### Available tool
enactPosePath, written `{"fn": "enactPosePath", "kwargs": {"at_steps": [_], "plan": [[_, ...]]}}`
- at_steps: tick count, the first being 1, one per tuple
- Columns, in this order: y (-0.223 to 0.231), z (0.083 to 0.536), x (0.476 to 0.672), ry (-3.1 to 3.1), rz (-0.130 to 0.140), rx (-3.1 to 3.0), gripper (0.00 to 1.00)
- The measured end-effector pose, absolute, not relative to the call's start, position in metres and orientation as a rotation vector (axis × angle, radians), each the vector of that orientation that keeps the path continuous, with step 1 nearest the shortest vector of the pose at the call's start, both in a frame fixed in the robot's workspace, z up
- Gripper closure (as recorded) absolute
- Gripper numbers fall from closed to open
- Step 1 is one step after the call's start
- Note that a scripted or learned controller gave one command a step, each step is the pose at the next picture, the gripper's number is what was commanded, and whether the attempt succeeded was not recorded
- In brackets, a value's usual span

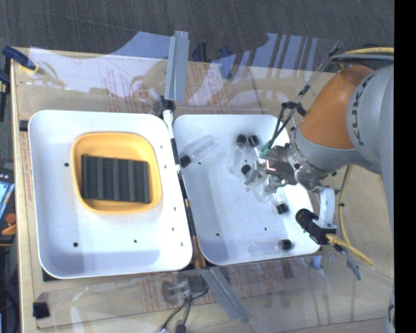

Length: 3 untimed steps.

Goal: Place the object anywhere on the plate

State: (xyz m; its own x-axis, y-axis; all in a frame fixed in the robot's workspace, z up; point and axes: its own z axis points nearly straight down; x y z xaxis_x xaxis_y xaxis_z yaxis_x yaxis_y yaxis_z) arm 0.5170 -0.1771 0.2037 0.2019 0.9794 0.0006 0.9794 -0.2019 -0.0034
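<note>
Look to the right bin (215,245): your gripper (262,179) sits low over its right half, among clear plastic vials with black caps (244,141), and you cannot tell how the jaws stand. The yellow plate (115,144) lies in the left bin (48,186), with white floor open on all sides of it. The two bins' inner rims nearly touch along the middle of the counter (90,82).
</note>
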Motion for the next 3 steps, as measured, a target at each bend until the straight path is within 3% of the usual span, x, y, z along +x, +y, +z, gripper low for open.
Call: {"fn": "enactPosePath", "kwargs": {"at_steps": [1, 2, 3], "plan": [[-0.148, 0.251, 0.539, -2.138, 0.002, -2.297, 1.0], [-0.124, 0.214, 0.569, -2.304, 0.004, -2.126, 1.0], [-0.078, 0.222, 0.59, -2.445, 0.002, -1.97, 1.0]]}}
